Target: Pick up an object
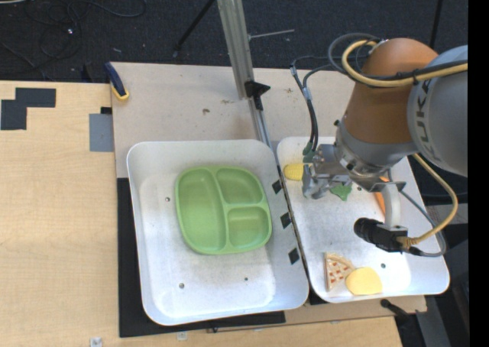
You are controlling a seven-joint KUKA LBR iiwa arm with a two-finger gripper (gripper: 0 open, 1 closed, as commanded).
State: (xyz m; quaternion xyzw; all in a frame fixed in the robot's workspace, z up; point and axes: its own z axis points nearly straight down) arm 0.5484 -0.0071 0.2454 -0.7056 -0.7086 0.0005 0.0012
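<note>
My gripper (315, 187) hangs low over the upper left part of the right bin (325, 231). A small yellow object (293, 172) lies just left of it, near the bin's left wall. A green item (341, 192) peeks out just right of the gripper, partly hidden by the wrist. An orange piece (378, 202) lies farther right, mostly hidden by the arm. A pizza-slice toy (335, 269) and a round yellow object (364, 282) rest at the bin's front. I see nothing held between the fingers.
The left bin (153, 277) holds a green divided plate (223, 209) near its middle. An upright metal post (236, 40) rises behind the bins. The arm's orange-banded wrist (390, 101) covers the right bin's back part.
</note>
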